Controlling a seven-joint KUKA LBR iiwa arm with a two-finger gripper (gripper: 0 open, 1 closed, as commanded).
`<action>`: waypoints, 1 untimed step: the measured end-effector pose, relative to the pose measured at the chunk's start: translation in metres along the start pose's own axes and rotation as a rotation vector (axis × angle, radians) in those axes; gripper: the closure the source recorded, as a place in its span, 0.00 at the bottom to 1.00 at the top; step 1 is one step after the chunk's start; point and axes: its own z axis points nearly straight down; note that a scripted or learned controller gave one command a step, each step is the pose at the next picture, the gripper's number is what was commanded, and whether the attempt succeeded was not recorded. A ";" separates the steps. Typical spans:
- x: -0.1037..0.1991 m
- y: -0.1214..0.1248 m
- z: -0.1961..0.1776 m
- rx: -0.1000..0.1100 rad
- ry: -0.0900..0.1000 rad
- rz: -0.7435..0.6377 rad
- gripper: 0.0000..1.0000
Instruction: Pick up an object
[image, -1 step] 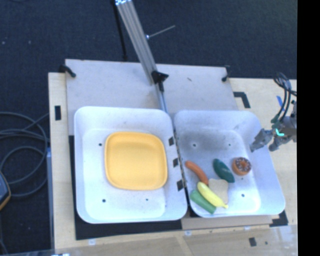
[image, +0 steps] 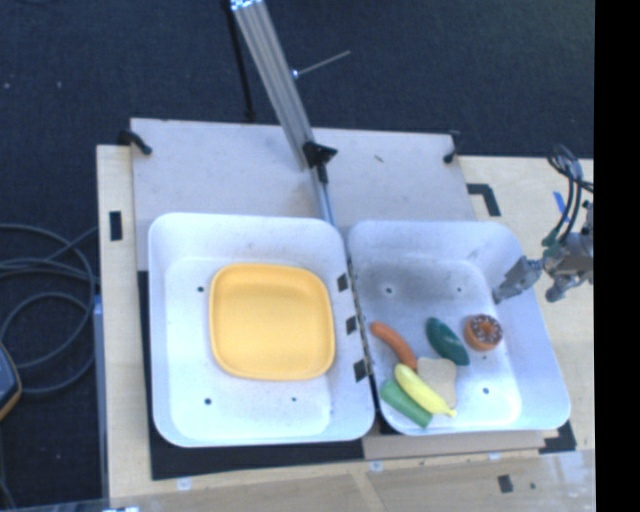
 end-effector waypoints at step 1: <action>-0.006 -0.009 0.051 0.004 0.001 0.000 0.00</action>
